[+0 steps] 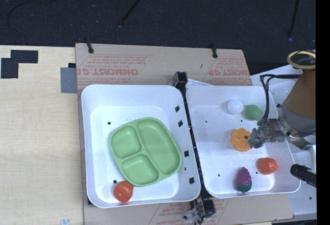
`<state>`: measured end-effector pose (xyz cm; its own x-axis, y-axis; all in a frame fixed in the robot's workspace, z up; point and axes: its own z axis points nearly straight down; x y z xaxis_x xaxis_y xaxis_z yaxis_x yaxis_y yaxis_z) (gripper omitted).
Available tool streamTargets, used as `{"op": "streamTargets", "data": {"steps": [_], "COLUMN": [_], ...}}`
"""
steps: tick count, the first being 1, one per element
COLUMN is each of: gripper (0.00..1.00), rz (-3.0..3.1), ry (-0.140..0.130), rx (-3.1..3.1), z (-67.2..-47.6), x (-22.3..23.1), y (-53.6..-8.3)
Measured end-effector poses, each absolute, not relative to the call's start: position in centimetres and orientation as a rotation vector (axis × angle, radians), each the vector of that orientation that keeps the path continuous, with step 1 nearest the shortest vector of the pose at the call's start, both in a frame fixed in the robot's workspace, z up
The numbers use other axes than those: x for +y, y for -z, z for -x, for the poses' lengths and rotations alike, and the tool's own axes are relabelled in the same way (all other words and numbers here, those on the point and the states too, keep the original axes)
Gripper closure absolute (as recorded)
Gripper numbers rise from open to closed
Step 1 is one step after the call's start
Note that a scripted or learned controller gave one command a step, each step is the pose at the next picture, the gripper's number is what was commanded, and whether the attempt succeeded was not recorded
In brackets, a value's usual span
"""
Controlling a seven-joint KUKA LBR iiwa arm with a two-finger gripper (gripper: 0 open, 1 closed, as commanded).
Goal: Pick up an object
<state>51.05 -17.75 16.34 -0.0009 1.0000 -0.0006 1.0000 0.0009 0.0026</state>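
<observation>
- orange object [240, 140] lies on the floor of the right bin [216, 115], near that bin's middle, touching the gripper [253, 139] on its right side.
- nearest the camera in the right bin: a purple object [243, 179] by the front wall, with a red-orange object [267, 165] just right of it and a little farther back.
- gripper tips sit right against the orange object; cannot tell how wide the gripper is or whether it has hold of anything.
- farther back in the right bin: a green ball [252, 112] and a white ball [234, 107], just beside each other.
- left of the right bin, the left bin [98, 110] holds a green divided plate [145, 150] and a red object [122, 191] at its front corner.
</observation>
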Motion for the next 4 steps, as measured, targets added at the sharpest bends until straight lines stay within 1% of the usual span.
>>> {"op": "streamTargets", "data": {"steps": [2,3,4], "gripper": [1.00,1.00,1.00], "rz": [-2.217,-2.221,-2.220], "ry": [-0.002,0.001,0.002], "rx": [2.221,2.228,2.230], "z": [-51.6,-52.2,-53.7], "x": [-18.6,-14.0,-8.5], "y": [-27.6,-25.9,-24.7]}}
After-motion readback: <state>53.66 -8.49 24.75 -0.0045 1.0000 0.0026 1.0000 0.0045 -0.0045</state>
